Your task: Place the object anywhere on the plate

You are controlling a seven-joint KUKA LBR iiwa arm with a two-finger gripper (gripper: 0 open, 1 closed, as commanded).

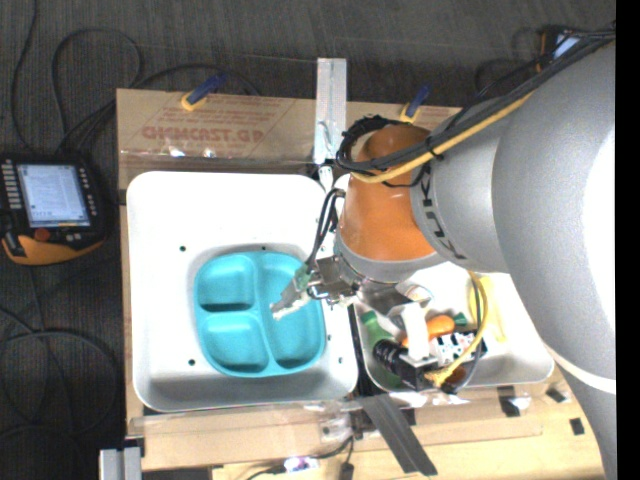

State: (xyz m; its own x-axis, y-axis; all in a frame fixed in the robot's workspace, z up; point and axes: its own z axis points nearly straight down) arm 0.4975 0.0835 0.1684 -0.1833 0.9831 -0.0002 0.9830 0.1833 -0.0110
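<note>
1. Gripper (290, 303): hangs over the right part of the teal plate (230, 303), just inside its right rim. Can't tell if it's open or shut, and can't tell if anything is in it. View too small and cluttered there.
2. Wrist and arm: grey body w/ orange band (385, 208) sits up and right of the plate and reaches in from the right. It hides most of the area right of the plate.
3. Plate: teal, w/ compartments, lies flat in the left bin (160, 228), toward that bin's near-right corner.
4. Task obj.: can't tell which one it is. Loose things lie right of the plate, across the bin walls, in the right bin (530, 363), partly under the wrist:
   - green thing (372, 323), nearest the plate.
   - orange thing (440, 321), further right.
   - white thing w/ dark spots (455, 344), just below the orange one.
5. Beyond the plate, behind both bins: cardboard sheet (220, 128) w/ red print.
6. Far left of the plate, off the bench: handheld control unit (45, 203) w/ lit screen, on dark floor w/ cables.
</note>
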